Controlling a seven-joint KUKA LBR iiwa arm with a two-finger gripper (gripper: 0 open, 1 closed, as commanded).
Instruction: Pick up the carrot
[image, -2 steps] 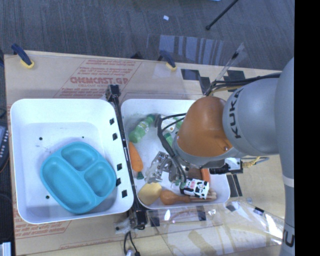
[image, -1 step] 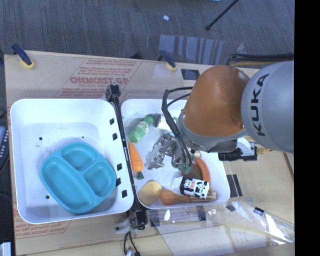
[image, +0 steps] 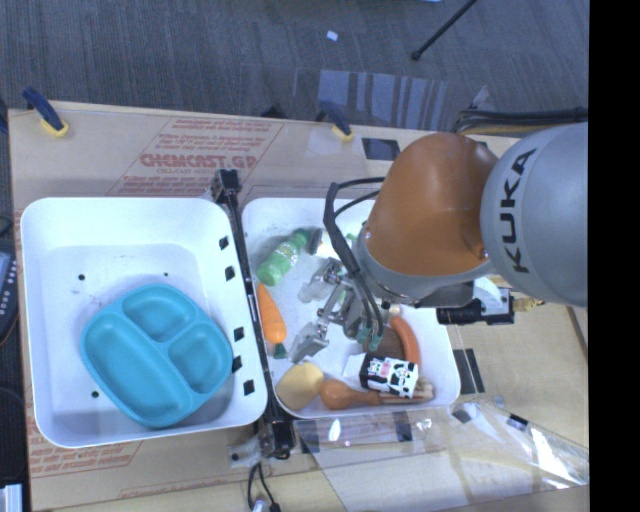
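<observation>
The orange carrot (image: 271, 314) lies along the left wall of the right bin (image: 300, 212), its thin end pointing toward the back. My gripper (image: 316, 312) hangs over the middle of that bin, just right of the carrot. Its two silver fingers (image: 321, 281) are spread open with nothing between them. The carrot lies outside the fingers, on their left. The arm's orange band and grey wrist hide the right part of the bin.
A green bottle (image: 281, 258) lies behind the carrot. At the bin's front sit a yellow pear-like piece (image: 299, 383), a brown stick-like item (image: 352, 397), a black-and-white box (image: 388, 375) and a red sausage (image: 406, 341). A blue divided plate (image: 155, 351) is in the left bin (image: 50, 230).
</observation>
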